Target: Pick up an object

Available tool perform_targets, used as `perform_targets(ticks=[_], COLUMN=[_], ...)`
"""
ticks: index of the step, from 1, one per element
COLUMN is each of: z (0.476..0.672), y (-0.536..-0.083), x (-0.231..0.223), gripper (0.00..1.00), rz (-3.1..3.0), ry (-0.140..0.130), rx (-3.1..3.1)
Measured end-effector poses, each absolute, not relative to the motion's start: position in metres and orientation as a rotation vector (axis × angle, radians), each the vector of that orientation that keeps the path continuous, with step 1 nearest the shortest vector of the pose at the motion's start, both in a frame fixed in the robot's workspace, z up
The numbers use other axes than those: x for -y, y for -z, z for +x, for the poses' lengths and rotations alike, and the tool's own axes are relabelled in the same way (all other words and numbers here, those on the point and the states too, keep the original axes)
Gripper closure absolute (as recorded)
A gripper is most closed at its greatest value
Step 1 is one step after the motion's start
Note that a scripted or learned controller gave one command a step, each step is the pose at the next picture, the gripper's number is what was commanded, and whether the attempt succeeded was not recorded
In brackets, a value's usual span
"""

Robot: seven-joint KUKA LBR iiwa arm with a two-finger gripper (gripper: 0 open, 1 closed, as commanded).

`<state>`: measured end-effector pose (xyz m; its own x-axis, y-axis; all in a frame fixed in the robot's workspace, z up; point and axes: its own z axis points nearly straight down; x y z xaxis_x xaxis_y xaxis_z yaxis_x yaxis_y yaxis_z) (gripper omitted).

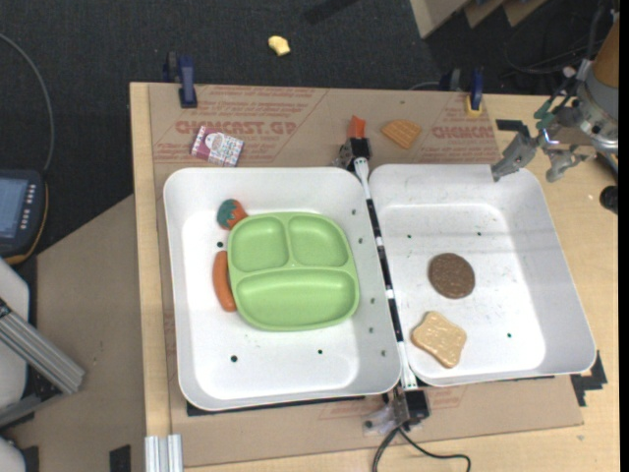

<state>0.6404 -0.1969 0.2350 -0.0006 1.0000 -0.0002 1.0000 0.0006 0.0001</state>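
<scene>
In the right bin (511,209) lie a round brown cookie (452,275) and, nearer the front, a tan toast-shaped piece (438,339). The left bin (187,264) holds a green divided plate (291,269), with an orange sausage (223,281) along its left side and a small red-and-green piece (231,213) at its upper left. My gripper (539,156) hangs open above the right bin's far right corner, with nothing between its fingers. It is well away from the cookie and the toast.
On the bench behind the bins lie a tan cracker (400,133), a small orange item (356,127) and a pink-and-white packet (217,145). Blue clamps (184,80) hold the board's far edge. A yellow scrap (279,44) lies on the dark floor.
</scene>
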Motion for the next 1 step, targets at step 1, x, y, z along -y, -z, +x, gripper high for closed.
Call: perform_targets(ticks=[1], z=[0.5792], y=[-0.1213], x=[0.1287], gripper=[0.0], rz=[2.228], ry=[0.01], rx=[-2.237])
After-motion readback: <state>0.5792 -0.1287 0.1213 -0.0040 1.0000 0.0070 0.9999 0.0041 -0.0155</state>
